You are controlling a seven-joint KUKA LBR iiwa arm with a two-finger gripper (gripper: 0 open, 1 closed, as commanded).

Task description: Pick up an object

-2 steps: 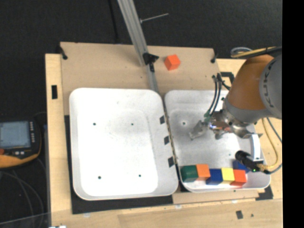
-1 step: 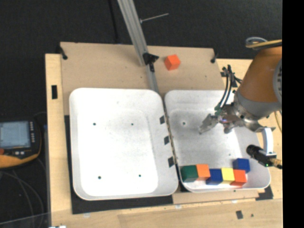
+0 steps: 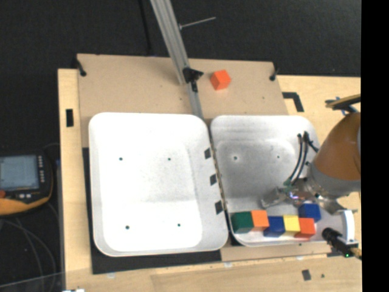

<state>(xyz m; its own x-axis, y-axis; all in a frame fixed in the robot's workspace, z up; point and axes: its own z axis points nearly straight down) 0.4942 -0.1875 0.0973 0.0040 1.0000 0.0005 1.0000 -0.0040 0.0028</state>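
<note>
Reaching in from the right, the grey arm with its orange band (image 3: 340,148) is hanging low over the right-hand shallow white bin (image 3: 255,139), and its two-finger gripper (image 3: 290,194) is sitting just above the bin floor, near the row of small blocks. Metal parts are showing at the tip, but whether the gripper is spread or pressed together cannot be told from this angle, and no block is showing inside it.

Lying along the near wall of that bin are the small cubes: a green block (image 3: 242,221) at the left end, an orange block (image 3: 260,218) touching it, a blue block (image 3: 274,225) next, then a yellow block (image 3: 292,224) and a red-orange block (image 3: 307,226) at the right. A second blue block (image 3: 309,211) is sitting just behind the yellow and red-orange ones, closest to the gripper. All of them are resting on the bin floor.

The left-hand shallow white bin (image 3: 149,181) is lying beside the right one, their walls touching at the middle. A lone orange cube (image 3: 220,79) is resting on the brown board (image 3: 134,84) behind the bins, well apart from the others, just beside a slanting grey metal rail (image 3: 171,35).
</note>
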